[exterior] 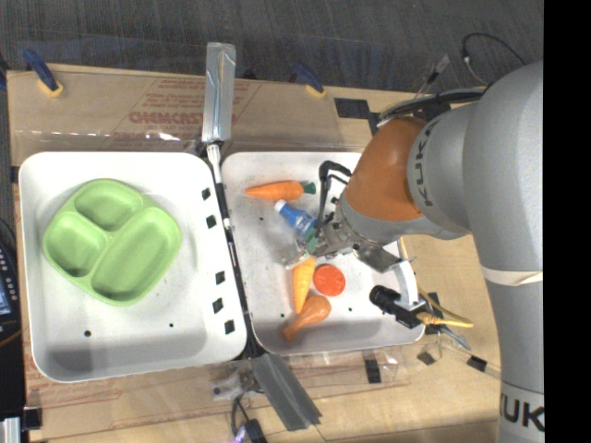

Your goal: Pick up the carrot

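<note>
Right bin (pixel 242 275), single arm reaching in from the right. Gripper (pixel 314 240) low over the bin's middle, fingers mostly hidden under the wrist — open or closed not determinable, and nothing seen between them.

Carrot (pixel 275 190): near the bin's far wall, up and to the left of the gripper, close but apart. Long axis roughly left-right across the view, green stub at the right end, so nearer the gripper than the tapered tip.

Just beside the gripper: blue-capped bottle (pixel 295 217), between carrot and gripper. Below the gripper: orange wedge-shaped piece (pixel 301 284), round red-orange piece (pixel 330 281), another orange piece (pixel 309 313) — possible carrot look-alikes, identity uncertain.

Left bin (pixel 37 340): green divided plate (pixel 111 240), well apart.

Judgement: short shift toward the far wall needed, fingers set across the carrot's long axis; bottle likely in the path.
</note>
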Controlling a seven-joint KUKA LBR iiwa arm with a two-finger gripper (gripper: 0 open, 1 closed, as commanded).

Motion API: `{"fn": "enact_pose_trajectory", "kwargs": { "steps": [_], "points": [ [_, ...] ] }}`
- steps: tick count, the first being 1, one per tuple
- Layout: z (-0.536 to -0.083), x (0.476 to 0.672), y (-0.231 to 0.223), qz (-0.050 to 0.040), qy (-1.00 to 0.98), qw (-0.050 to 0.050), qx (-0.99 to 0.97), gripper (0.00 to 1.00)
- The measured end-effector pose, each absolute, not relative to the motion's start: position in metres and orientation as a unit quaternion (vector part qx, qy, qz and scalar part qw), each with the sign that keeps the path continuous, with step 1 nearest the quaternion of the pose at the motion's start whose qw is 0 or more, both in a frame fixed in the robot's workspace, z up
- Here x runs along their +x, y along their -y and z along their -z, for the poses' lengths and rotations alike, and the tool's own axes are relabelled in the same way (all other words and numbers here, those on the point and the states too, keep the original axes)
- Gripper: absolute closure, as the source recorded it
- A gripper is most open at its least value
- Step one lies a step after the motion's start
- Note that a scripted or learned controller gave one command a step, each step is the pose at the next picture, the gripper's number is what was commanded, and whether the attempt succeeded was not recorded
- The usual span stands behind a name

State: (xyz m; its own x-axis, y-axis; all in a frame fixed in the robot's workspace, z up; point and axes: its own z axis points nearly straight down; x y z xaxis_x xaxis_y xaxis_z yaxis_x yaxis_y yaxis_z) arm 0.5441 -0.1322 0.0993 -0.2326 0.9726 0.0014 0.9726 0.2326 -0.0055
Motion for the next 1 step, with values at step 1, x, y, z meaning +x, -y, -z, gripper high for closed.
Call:
{"fn": "enact_pose_trajectory", "kwargs": {
  "steps": [1],
  "points": [
    [-0.1995,0.5825,0.0708,-0.0008,0.75,0.001,-0.661,1.0]
  ]
}}
